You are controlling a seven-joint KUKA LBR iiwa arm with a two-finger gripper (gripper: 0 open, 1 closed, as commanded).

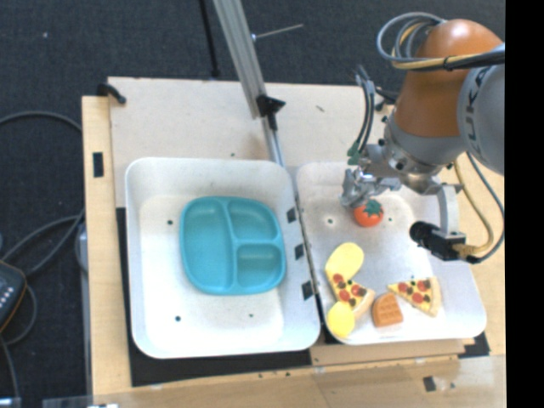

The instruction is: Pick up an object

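Look at your gripper: it hangs low in the right bin, and the toy tomato sits just under and beside its tip, so close they may be touching. You cannot tell from up here if the jaws are wide or narrow, or if they have the tomato at all. The tomato looks small, round and light, likely hard smooth plastic, so it could roll or slip away. Take it across its fat middle, not by the green top. Farther out from the jaws lie a yellow banana, two pizza slices and a bread piece. Way off to the side, a blue tray sits in the left bin.
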